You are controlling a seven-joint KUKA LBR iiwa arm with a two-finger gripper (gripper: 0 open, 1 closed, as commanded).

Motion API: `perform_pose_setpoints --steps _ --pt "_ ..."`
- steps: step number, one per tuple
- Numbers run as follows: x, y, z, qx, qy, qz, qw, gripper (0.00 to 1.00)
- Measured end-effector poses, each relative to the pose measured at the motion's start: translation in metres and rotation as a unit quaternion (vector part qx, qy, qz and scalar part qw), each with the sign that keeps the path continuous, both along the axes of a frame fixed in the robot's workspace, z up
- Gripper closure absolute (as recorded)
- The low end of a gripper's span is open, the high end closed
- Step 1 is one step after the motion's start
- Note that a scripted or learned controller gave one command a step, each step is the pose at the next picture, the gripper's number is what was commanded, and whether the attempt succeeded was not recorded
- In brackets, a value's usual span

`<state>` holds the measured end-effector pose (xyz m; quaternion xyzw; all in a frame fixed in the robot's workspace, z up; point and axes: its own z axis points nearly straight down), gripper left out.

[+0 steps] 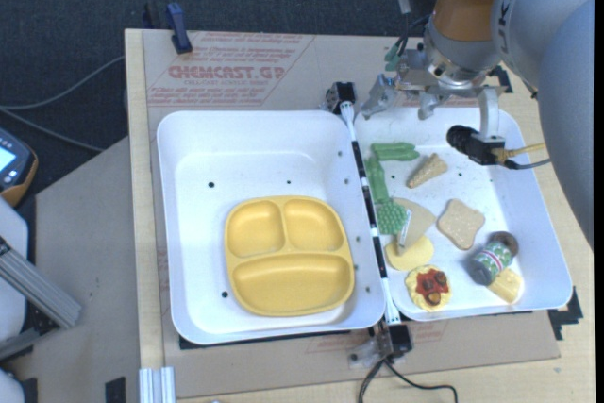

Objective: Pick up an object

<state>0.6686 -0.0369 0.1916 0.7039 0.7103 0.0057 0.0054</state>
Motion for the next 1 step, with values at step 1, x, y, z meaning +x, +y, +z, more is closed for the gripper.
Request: perform_pose_setpoints --steps 1 --pt "-0.0893 -0.0433 -0.007 -0.0002 0.011 -0.007 0.9999 0.0"
